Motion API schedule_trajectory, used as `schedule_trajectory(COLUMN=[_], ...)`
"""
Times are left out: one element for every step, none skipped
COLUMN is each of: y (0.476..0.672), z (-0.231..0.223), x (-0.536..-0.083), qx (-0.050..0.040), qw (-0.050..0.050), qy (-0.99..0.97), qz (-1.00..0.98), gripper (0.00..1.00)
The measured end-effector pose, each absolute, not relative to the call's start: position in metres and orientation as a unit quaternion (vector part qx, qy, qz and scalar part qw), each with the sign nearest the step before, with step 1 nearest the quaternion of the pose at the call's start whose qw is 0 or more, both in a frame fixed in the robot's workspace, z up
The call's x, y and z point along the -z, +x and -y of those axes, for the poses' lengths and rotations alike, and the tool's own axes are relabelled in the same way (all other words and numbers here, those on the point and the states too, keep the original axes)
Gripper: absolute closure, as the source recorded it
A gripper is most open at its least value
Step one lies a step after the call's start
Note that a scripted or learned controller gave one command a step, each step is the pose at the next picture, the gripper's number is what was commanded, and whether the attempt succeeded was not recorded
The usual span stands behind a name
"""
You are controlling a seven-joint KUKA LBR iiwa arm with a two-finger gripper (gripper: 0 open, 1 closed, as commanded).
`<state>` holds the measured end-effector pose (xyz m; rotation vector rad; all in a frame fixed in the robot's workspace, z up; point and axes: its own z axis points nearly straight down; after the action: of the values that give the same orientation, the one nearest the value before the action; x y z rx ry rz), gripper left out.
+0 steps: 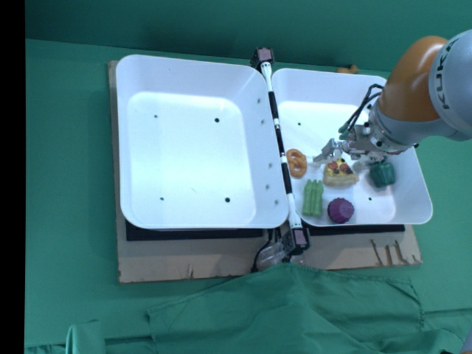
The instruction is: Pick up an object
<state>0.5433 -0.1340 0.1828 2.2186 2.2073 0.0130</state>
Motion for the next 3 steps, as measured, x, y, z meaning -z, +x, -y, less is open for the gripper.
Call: schedule_trajectory(y=[0.562, 0.527, 0.497], z=[0.083, 0.099, 0.1], x=[-0.287, -0.193, -0.296], qx=[-0.0054, 0.0002, -0.0038], qw=[0.006, 0.0, 0.006], qy=[0.706, 0.709, 0.708], qz=[-0.708, -0.705, -0.706], gripper=[0.0, 0.0, 0.0])
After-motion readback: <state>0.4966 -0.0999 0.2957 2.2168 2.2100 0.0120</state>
